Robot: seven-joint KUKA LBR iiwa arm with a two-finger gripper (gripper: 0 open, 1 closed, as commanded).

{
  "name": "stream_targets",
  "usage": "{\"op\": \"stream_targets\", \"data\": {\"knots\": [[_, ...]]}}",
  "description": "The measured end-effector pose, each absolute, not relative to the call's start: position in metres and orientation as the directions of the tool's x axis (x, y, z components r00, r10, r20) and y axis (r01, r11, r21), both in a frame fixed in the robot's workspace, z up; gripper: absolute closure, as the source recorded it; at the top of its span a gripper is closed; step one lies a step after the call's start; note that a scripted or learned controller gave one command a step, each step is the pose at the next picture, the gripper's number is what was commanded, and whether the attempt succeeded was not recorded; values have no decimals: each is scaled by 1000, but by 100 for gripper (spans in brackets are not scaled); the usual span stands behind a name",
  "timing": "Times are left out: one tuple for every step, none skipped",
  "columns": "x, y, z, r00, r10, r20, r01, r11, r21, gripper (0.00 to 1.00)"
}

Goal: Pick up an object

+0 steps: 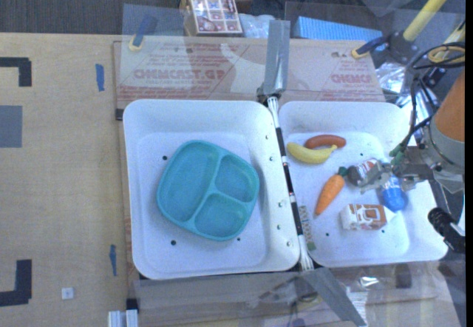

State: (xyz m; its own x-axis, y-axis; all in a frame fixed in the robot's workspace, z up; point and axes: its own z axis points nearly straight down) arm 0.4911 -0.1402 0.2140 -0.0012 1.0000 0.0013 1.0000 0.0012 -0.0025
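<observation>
Two bins: shallow white plastic bins (198,115), side by side.
Left bin: teal divided plastic plate (208,189).
Right bin: orange toy carrot (329,194), yellow toy banana (310,154).
Gripper (377,174): low over right bin; jaw state cannot be determined.

The arm (452,122) is cut off by the right edge. The gripper (377,174) partly covers a blue object (394,197), and its finger position is too blurred to judge.

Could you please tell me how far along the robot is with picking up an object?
Nothing looks lifted yet: the yellow banana, red sausage, orange carrot and white toy carton all lie in the right white bin. In hand: the tool is low over a small blue object; its grip is unclear. Left: securing and raising something.
</observation>
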Motion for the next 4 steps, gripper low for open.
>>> {"op": "stream_targets", "data": {"knots": [[554,-176,94,-8,1000,0,1000,8,2,0],[554,-180,104,-1,1000,-2,1000,1,5,100],[554,-180,104,-1,1000,-2,1000,1,4,0],[560,-201,91,-36,999,31,999,36,3,0]]}}
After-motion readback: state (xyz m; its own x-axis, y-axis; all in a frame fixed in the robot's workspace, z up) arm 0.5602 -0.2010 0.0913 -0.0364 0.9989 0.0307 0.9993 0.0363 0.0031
